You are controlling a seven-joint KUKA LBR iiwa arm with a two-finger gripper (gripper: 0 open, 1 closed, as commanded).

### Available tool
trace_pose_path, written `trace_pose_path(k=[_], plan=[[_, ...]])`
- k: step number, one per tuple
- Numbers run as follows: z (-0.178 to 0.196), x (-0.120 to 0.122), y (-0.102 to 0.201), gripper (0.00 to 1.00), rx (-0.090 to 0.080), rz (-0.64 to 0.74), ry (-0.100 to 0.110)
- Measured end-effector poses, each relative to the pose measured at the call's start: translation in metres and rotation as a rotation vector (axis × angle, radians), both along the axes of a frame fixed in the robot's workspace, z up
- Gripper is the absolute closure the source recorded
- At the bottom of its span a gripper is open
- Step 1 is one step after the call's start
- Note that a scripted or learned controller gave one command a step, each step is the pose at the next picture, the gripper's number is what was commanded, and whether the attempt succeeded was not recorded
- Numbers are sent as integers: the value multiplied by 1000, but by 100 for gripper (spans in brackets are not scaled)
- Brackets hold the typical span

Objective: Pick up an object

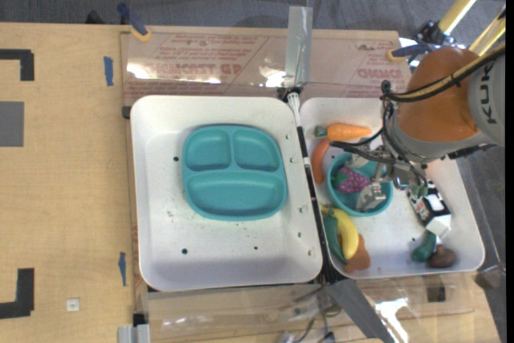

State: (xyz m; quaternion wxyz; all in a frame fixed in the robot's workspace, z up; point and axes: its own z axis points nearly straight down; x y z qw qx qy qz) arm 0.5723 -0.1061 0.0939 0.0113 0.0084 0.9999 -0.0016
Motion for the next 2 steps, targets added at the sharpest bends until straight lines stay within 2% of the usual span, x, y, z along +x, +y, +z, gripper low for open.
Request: trace_pose_path(k=[1, 2], plan=[[0, -19, -14, 0, 4, -66, -1], [1, 75, -6, 0, -1, -137, 68]])
